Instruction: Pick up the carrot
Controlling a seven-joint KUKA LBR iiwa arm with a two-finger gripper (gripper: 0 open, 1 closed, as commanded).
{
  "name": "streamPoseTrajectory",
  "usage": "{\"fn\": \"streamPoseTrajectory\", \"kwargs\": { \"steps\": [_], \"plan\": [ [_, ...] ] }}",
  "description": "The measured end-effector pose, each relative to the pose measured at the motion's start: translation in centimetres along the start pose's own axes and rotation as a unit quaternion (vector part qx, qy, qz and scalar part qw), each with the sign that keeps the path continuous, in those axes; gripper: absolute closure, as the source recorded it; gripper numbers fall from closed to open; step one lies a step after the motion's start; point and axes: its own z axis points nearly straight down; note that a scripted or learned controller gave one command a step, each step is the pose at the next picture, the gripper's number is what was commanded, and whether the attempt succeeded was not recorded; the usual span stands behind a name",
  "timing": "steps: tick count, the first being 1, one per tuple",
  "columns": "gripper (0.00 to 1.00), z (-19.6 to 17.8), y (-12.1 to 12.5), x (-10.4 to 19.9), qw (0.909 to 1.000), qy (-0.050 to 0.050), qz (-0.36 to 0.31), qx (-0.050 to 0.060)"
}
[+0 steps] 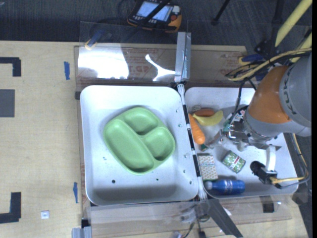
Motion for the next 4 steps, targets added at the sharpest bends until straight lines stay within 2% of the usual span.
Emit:
{"fn": "streamPoseTrajectory", "kwargs": {
  "steps": [2, 3, 4],
  "plan": [
    [0.0, 0.0, 0.0, 0.0, 1.0, 0.0, 0.0, 0.0],
    [0.0, 0.0, -2.1, 0.8, 0.9935, -0.001, -0.114, -0.001],
    [0.0, -0.8, -4.8, 0.5, 0.9993, 0.0, 0.038, 0.004]
  ]
}}
